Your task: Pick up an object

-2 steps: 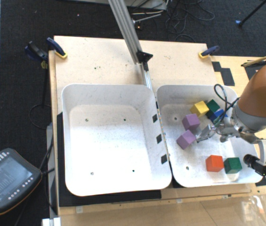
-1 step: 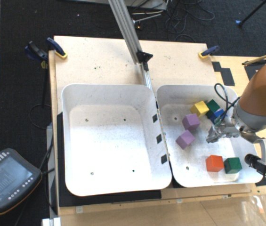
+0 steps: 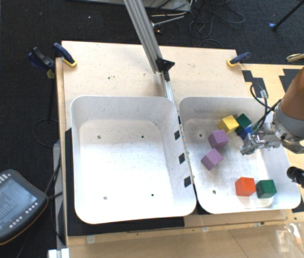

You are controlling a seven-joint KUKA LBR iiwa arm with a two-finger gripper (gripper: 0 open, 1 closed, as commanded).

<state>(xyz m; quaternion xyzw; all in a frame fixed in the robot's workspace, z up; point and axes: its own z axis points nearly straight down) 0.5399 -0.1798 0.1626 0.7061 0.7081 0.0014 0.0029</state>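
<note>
**End effector low in the right bin, beside the blocks at its far edge**

On the counter [image 3: 114, 63], the arm reaches in from the right, and its end effector [image 3: 250, 144] sits low in the right bin [image 3: 195, 112]. Whether it is wide or narrow cannot be told. Just beside it, toward the bin's far right edge, lie a yellow block [image 3: 229, 123], a dark green block [image 3: 243, 121] and a partly hidden blue block [image 3: 248, 130]. Two purple blocks [image 3: 218, 139] [image 3: 211, 158] lie nearer the bin's middle. An orange block [image 3: 245, 186] and a green block [image 3: 266, 188] touch at the near right corner. The left bin [image 3: 82, 160] lies alongside.
</note>
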